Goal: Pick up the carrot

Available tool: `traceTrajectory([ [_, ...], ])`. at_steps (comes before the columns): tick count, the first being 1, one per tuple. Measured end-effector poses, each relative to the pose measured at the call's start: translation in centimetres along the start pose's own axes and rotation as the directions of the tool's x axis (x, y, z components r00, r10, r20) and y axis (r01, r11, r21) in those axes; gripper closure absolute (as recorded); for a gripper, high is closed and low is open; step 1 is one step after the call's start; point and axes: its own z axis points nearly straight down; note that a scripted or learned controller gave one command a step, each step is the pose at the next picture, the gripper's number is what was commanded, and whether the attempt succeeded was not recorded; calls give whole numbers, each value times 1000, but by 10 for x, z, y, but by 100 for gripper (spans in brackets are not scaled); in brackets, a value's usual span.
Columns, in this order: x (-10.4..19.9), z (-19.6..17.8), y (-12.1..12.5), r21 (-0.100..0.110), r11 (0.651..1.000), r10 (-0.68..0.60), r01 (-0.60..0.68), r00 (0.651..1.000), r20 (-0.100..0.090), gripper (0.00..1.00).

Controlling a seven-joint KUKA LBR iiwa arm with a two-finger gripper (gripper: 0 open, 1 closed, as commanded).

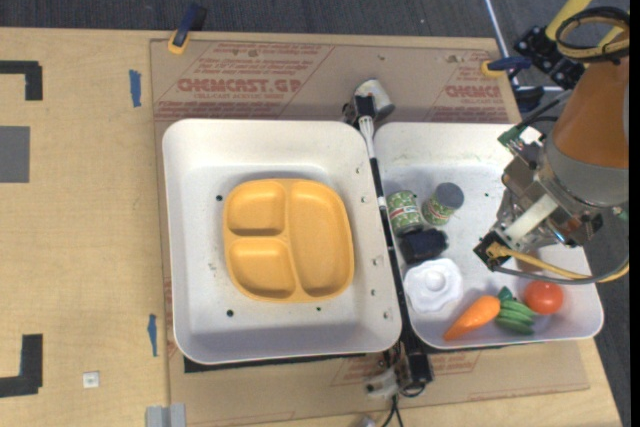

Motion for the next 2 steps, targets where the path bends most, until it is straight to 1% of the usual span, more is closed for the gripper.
traceTrajectory([
  [1,52,36,-79,4,997,74,-75,997,3,100],
  [2,32,-26,-24,1,986,169,-169,986,1,100],
])
